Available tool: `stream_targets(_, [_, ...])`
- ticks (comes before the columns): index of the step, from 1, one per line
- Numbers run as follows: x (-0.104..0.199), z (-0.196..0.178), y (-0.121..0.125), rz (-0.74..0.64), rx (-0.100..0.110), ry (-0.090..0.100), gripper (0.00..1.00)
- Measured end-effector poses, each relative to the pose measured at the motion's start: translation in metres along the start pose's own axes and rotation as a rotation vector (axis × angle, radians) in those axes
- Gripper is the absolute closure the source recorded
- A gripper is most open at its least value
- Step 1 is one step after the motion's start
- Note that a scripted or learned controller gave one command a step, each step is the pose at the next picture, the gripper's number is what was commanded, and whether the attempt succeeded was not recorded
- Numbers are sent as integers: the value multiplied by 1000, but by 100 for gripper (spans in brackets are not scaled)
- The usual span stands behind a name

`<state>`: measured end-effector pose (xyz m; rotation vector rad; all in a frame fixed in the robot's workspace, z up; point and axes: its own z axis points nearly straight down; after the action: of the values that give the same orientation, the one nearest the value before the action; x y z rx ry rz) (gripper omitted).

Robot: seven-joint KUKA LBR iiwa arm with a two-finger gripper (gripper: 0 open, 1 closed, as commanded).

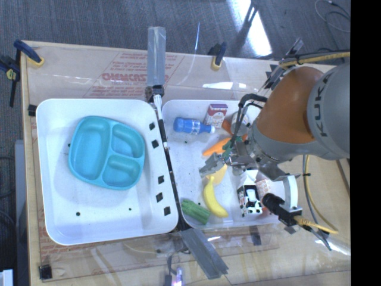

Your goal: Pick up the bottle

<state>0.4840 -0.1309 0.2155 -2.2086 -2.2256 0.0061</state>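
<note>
The bottle is blue with a white cap end and lies on its side near the far left corner of the right bin. My gripper hangs over the middle of that bin, below the bottle and apart from it, just above the top of a banana. The grey arm with its orange band covers the bin's right half.
A red and white carton stands just right of the bottle. An orange carrot, a yellow banana and a green vegetable lie in the right bin. The left bin holds a blue sectioned plate.
</note>
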Motion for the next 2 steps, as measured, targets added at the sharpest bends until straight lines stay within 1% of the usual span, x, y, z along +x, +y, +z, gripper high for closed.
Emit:
stream_targets(1, [25,57,79,23,1,-1,0])
stream_targets(2, [1,-3,160,-154,-5,-2,0])
